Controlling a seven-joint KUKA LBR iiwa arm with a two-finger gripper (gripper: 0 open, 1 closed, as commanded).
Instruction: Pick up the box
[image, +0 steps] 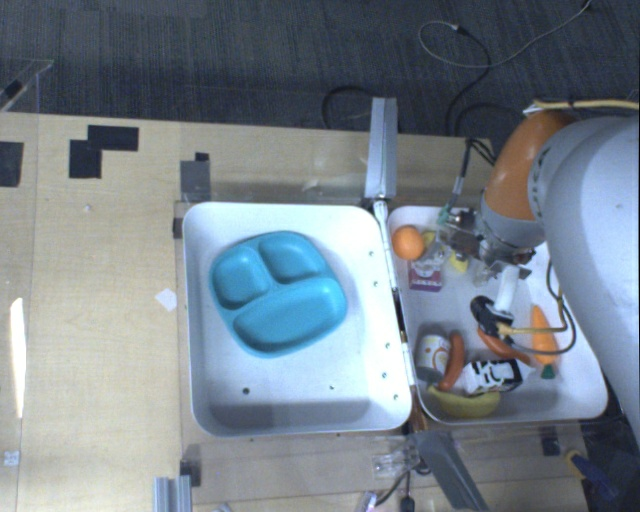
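The box (427, 277), a small pale carton with a dark red lower edge, lies near the far left corner of the right bin (590, 400), just beside an orange (407, 243) and close to the wall that divides the two bins. The tool (449, 240) hangs just above and to the right of it, at the end of the grey arm (590, 190); from this angle I cannot tell whether it is released or clenched, and nothing is visibly held in it.

The step in hand appears to be the approach. To do it well, the tool should centre over the box before descending, since the orange and the bin wall leave little room on that side (a nudge could roll the orange into the way). A straight vertical descent, closing across the box's narrower faces, looks safest. The blue divided plate (278, 291) in the left bin (200, 400) plays no part.
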